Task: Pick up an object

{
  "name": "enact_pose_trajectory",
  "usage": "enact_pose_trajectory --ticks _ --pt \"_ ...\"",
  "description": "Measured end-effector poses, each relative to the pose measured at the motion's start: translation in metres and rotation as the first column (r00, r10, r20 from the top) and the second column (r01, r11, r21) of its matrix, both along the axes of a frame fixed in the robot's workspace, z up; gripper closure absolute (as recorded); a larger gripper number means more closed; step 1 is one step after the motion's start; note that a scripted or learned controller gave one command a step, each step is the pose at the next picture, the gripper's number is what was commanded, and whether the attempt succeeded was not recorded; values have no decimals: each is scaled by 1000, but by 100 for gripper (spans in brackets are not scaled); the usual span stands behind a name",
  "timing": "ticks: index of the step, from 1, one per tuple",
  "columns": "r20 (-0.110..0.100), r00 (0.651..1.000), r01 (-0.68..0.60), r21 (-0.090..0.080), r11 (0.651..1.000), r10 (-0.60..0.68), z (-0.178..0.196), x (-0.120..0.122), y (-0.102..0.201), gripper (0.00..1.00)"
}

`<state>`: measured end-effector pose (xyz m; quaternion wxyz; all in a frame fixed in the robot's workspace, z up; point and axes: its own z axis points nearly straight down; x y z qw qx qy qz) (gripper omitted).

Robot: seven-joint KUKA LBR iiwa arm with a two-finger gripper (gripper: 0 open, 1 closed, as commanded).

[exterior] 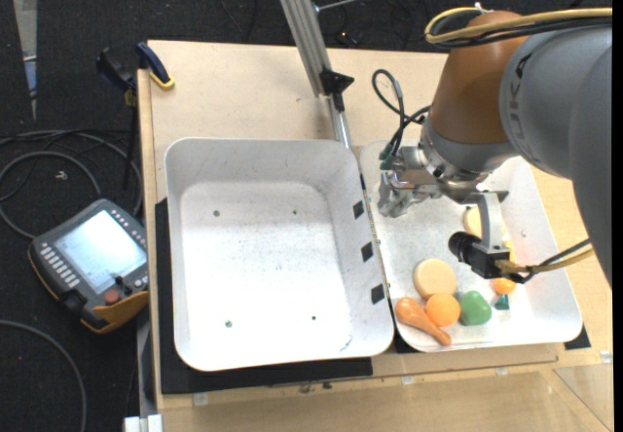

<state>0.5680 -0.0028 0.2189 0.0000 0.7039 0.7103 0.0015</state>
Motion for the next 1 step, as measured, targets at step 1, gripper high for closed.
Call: enact_pose_trajectory --ticks 1 --pt "-1 1000 0 0 1000 0 3 7 65 100"
